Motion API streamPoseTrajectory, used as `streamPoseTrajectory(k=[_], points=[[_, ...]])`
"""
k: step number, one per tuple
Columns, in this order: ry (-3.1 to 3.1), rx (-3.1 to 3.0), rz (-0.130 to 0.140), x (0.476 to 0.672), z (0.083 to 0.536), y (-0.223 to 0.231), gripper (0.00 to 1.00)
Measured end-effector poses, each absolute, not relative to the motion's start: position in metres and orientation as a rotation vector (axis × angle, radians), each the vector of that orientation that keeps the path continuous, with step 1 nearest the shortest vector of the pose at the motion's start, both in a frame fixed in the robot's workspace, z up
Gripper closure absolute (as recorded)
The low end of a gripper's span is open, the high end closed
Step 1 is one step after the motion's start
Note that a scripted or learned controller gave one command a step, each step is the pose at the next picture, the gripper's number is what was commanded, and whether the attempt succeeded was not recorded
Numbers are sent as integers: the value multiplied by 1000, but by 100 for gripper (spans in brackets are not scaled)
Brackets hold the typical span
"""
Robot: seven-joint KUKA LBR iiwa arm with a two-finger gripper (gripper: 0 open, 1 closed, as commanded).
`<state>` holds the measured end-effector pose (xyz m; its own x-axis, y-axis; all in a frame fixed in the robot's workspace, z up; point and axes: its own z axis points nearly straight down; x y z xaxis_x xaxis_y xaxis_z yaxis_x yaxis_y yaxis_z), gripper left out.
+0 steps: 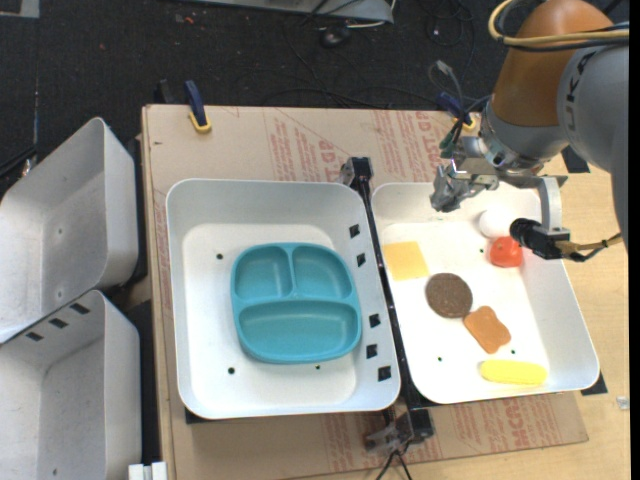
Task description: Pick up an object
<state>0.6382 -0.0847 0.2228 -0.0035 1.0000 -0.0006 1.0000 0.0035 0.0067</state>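
Where gripper (pixel 447 200) hovers; red ball (pixel 505 253), cheese slice (pixel 405 260) nearby

2 bins are set side by side on the desk (pixel 260 138). In the left bin (pixel 190 268) a divided tray (pixel 295 303) is laid. In the right bin (pixel 570 328) 6 items are spread, and the gripper (pixel 447 196) is positioned above its far left corner.
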Motion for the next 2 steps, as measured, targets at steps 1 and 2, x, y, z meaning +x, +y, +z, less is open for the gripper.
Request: streamPoseTrajectory(k=[1,2], points=[[2221,2214,6,639,287,-86,100],[2230,2216,-3,622,266,-35,100]])
